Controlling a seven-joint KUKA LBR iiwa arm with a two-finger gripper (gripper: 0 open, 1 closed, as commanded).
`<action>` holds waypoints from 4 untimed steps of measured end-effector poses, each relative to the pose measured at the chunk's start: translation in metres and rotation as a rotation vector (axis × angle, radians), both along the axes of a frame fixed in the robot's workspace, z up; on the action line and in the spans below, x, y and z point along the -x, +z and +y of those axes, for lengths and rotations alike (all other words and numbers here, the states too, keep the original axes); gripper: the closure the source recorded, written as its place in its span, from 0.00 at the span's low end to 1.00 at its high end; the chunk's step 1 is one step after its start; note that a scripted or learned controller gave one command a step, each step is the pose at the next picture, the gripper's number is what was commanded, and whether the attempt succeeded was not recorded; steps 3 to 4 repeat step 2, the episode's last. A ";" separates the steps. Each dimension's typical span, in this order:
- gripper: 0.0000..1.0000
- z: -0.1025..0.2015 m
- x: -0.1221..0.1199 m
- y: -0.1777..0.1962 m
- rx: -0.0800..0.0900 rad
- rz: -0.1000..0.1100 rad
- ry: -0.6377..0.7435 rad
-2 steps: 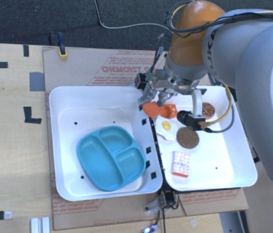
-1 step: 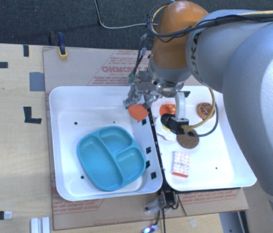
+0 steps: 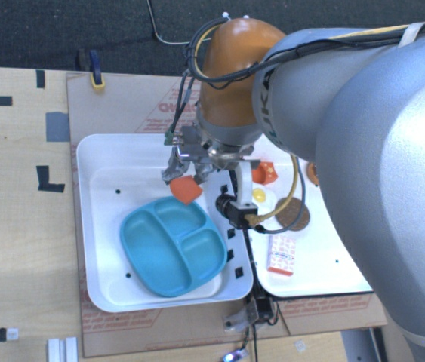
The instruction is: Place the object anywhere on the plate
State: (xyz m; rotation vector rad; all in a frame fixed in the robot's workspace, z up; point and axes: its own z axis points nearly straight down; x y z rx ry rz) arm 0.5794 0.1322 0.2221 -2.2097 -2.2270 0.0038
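Note:
A blue divided plate (image 3: 173, 247) lies in the left white bin (image 3: 99, 194), tilted toward the front. An orange object (image 3: 186, 190) hangs just above the plate's far edge, between the fingers of my gripper (image 3: 186, 175). The gripper is shut on it. The arm's orange band and grey wrist rise right behind it.
The right bin (image 3: 325, 277) holds a small red-and-white box (image 3: 282, 254), a brown round object (image 3: 294, 214), a yellow piece (image 3: 259, 196) and an orange-red piece (image 3: 264, 173). The big grey arm covers much of that bin. Black cables loop beside the wrist.

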 end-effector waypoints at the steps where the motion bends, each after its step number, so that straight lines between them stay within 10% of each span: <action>1: 1.00 0.016 0.000 -0.003 0.002 -0.002 -0.004; 2: 0.00 0.015 0.000 -0.003 0.002 -0.002 -0.005; 4: 0.00 0.015 0.000 -0.003 0.002 -0.002 -0.005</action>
